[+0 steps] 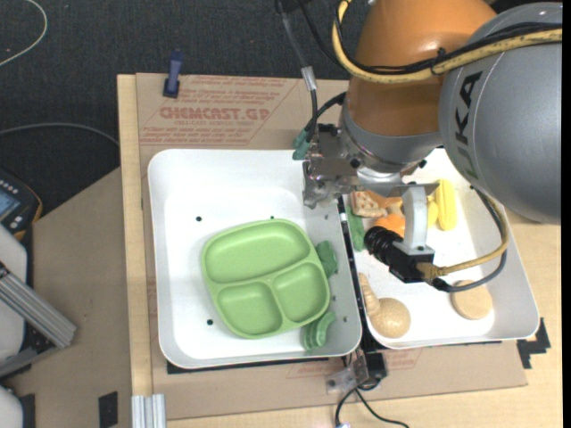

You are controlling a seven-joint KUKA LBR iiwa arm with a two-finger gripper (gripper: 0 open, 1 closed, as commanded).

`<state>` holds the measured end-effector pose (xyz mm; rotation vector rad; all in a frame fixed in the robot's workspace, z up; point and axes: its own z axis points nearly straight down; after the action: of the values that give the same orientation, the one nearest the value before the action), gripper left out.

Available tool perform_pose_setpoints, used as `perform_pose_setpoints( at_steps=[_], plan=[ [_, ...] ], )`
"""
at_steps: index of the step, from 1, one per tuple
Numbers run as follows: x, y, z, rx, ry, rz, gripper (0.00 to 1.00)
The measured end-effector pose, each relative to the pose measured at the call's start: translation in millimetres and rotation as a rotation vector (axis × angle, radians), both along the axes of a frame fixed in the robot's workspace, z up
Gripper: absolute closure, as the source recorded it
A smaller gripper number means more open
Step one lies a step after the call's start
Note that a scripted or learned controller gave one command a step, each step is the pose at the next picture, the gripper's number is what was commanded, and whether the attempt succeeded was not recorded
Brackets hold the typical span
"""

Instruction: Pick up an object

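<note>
The claw [321, 190] hung over the wall shared by the two white bins, low against the back corner of the left bin [169, 239]. Wrist hardware and the big orange and grey arm [419, 69] crowded over it from above, so I could not tell whether it was released or clenched, nor whether anything sat in it.

The same arm covered the back of the right bin [516, 285]. Just beside the claw, a tan, waffle-like piece [364, 203], an orange piece [393, 226] and a small green piece [356, 234] peeked out from under the wrist, each too hidden to name. A yellow item [444, 205] lay near them, partly cut off by the arm.

At the front of that bin a beige lumpy thing [389, 317] and a round tan thing [472, 303] lay in plain sight, apart from each other.

In the left bin a green divided plate [263, 279] lay flat towards the front, well apart from the claw. A darker green thing [325, 259] was squeezed between it and the bin wall, its shape hard to make out.

Both bins rested on a cardboard sheet [223, 110] on the tabletop, with a blue clip [172, 74] at its far edge.
</note>
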<state>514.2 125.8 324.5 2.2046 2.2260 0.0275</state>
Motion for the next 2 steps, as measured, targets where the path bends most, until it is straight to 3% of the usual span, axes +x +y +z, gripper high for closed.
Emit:
perform_pose_setpoints(
  at_steps=[1,2],
  plan=[
    [-2.6,-4.4,2.1,-0.007,0.016,-0.008,1.0],
    [-36.4,76.2,-80.0,-0.007,0.03,-0.001,1.0]
  ],
)
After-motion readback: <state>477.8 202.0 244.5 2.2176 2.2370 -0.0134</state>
